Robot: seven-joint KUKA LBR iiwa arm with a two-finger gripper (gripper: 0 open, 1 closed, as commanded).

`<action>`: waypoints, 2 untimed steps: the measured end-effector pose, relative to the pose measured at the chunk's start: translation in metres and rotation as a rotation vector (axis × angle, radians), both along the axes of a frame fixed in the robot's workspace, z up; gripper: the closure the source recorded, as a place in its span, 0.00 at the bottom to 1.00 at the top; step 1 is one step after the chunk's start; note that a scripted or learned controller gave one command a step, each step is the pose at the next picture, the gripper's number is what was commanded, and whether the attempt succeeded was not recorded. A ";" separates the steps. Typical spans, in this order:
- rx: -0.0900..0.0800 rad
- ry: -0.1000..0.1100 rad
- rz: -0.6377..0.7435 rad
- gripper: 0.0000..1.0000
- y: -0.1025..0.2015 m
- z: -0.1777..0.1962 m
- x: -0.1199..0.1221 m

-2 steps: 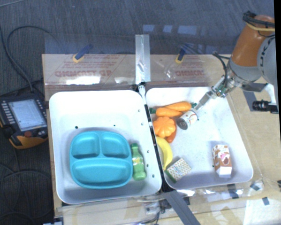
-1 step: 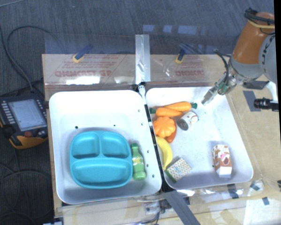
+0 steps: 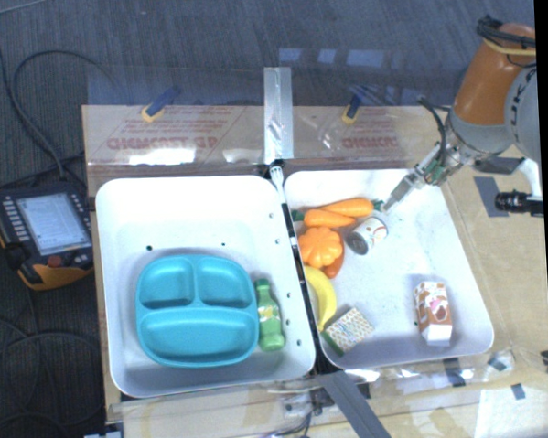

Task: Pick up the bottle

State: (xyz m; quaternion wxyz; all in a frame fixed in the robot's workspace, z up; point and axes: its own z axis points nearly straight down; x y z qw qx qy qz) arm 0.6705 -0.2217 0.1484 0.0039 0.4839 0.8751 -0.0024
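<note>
Both white bins (image 3: 112, 268) appear to be smooth moulded plastic with a soft sheen. The blue divided plate (image 3: 198, 309) is smooth plastic, semi-gloss, and catches light along its ridges. The green bottle (image 3: 268, 318) looks like glossy translucent plastic. The carrots (image 3: 338, 213), the orange pumpkin-like piece (image 3: 319, 247) and the banana (image 3: 321, 296) have the even, slightly shiny finish of plastic toy food. The small carton (image 3: 433, 310) and the patterned packet (image 3: 349, 329) look like printed card or paper (matt). The counter (image 3: 196, 135) is brown cardboard under clear glossy film. The floor (image 3: 82, 50) is dark, rough-textured carpet. The arm's casing (image 3: 487, 83) is smooth, glossy orange and grey.
</note>
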 end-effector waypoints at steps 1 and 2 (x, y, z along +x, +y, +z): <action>0.003 0.002 0.098 0.00 -0.001 0.048 -0.001; -0.005 -0.027 0.277 0.00 0.033 -0.022 -0.017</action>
